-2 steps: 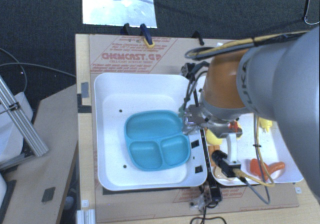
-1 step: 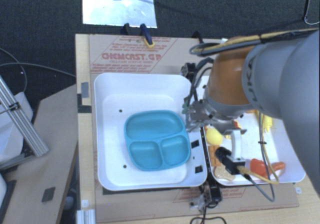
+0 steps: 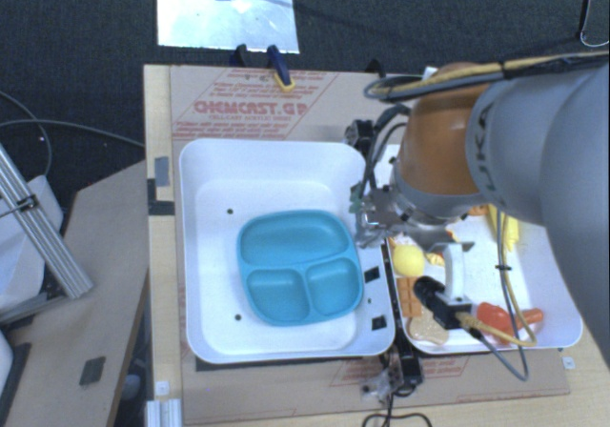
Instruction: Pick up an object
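Right of the blue plate is where you want to look, since that's where all the small stuff sits. The plate itself is a three-compartment one, lying flat in the left bin with nothing on it. Just past the plate's right edge, over the wall between the bins, the arm hangs low with its orange band facing up. The claw is tucked under the wrist near the plate's upper right corner. You honestly can't tell whether it's spread or pinching anything, because the wrist blocks it. In the right bin, closest to the plate, there's a yellow ball. An orange gridded piece sits just below the ball, with a tan piece below that. Further from the plate is a red-orange item. Both bins sit on a printed cardboard sheet on the table.
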Available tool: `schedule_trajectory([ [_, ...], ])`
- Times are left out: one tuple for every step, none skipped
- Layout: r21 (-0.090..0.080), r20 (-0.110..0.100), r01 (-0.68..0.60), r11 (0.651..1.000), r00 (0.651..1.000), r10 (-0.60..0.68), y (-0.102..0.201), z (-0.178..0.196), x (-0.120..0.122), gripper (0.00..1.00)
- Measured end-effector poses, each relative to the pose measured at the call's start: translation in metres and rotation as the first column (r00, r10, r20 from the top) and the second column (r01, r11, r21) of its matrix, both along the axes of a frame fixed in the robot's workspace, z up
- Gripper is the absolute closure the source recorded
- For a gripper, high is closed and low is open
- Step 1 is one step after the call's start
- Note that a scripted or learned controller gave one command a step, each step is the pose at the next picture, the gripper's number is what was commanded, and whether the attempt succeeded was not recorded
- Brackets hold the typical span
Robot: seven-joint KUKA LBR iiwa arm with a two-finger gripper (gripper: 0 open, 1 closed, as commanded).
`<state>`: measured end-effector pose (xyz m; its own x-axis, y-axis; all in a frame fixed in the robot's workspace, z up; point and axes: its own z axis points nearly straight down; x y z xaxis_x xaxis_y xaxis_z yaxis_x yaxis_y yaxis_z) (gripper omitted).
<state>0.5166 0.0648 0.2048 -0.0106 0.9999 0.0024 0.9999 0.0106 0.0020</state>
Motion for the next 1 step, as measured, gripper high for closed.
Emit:
schedule_trajectory([
  [-0.003, 0.004, 0.012, 1.0, 1.0, -0.012, -0.0529, 0.1076, -0.0257, 1.0],
])
